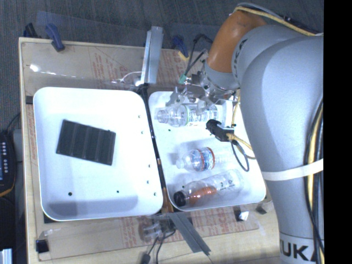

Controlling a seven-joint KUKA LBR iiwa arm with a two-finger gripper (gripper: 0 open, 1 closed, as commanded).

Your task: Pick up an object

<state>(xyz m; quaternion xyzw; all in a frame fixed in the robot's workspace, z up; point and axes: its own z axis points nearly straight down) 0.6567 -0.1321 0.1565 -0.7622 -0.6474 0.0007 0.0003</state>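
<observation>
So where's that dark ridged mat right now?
The dark mat lies flat in the left bin, toward its left half, well apart from the bottles in the right bin.

Grey KUKA arm with an orange wrist band

The arm (286, 109) is built of broad, rounded, pale grey segments, with an orange band (228, 40) just above the wrist. White "KUKA" lettering (300, 250) marks the lower casing, and a thin white strap (291, 172) wraps the big segment. Black and yellowish cables (239, 147) loop beside it, and the tool (192, 95) is a metallic cluster of small parts.
</observation>
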